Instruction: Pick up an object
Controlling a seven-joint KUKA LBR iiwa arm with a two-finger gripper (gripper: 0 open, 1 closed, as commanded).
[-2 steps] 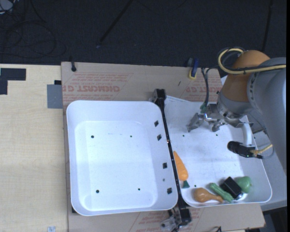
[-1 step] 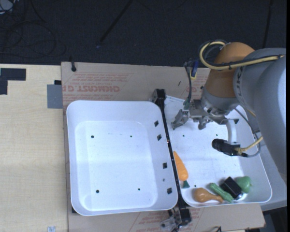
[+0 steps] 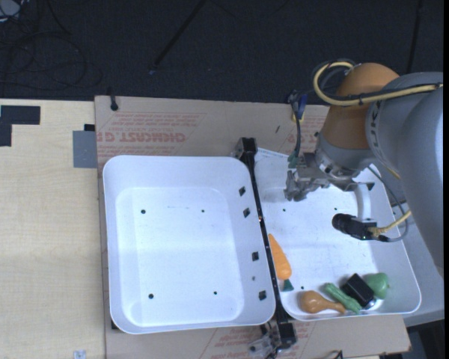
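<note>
My gripper (image 3: 298, 188) hangs low over the far left part of the right bin (image 3: 401, 260), pointing down at bare white floor. Nothing shows beneath it. An orange carrot-shaped toy (image 3: 279, 259) lies against the bin's left wall, well nearer the front than the gripper. In the front corner sit a tan pear-shaped piece (image 3: 318, 301), a long green piece (image 3: 341, 296), a black block (image 3: 357, 289) and a round green piece (image 3: 376, 282), all packed close together.
The left bin (image 3: 116, 200) sits beside the right one, with a black divider strip (image 3: 259, 223) between them. A black plug on a yellow cable (image 3: 353, 225) hangs from the arm over the right bin. Cardboard lies under both bins.
</note>
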